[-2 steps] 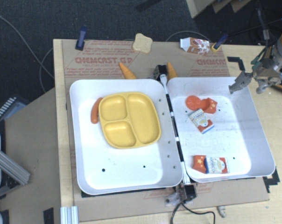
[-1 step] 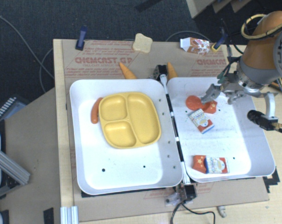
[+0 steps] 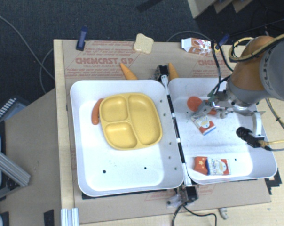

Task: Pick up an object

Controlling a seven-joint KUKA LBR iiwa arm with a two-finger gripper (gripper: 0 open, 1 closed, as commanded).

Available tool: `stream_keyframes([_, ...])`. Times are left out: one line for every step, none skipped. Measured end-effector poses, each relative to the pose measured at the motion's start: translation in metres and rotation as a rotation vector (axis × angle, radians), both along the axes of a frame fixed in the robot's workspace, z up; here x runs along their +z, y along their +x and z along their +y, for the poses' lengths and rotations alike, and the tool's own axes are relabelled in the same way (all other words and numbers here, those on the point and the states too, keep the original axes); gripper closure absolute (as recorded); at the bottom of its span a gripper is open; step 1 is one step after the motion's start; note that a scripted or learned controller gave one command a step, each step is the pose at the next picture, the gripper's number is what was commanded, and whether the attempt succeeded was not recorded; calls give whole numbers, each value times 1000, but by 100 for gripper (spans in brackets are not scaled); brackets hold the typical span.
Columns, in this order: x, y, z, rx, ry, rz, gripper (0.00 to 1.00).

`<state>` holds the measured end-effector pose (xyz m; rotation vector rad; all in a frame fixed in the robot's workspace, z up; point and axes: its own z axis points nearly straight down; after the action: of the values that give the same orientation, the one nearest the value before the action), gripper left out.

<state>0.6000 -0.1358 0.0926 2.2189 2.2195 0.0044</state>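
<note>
Over the right bin (image 3: pixel 255 166), the pincer (image 3: pixel 211 106) hangs just above a small carton (image 3: pixel 204 123) and beside a red ball (image 3: pixel 194 102); whether it is apart or together cannot be told. Another carton (image 3: pixel 211 165) lies near the front wall. A yellow tray (image 3: pixel 131 120) and sausage (image 3: pixel 95 112) sit in the left bin (image 3: pixel 123 175).

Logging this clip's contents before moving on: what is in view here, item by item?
bins: 2, white, side by side on the bench
tray: 1, yellow, three compartments, left bin
sausage: 1, red-orange, left bin, at the tray's left edge
ball: 1, red, right bin, upper part
carton: 1, white, right bin, middle
box: 1, red and white, right bin, front
bread: 1, tan, bench behind the bins
arm: 1, grey and orange, over the right bin
gripper: 1, by the ball and carton
</note>
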Motion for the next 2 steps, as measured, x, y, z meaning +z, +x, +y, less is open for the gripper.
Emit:
stream_keyframes([-8, 64, 34, 1, 1, 3, 0])
stream_keyframes([5, 66, 33, 2, -1, -4, 100])
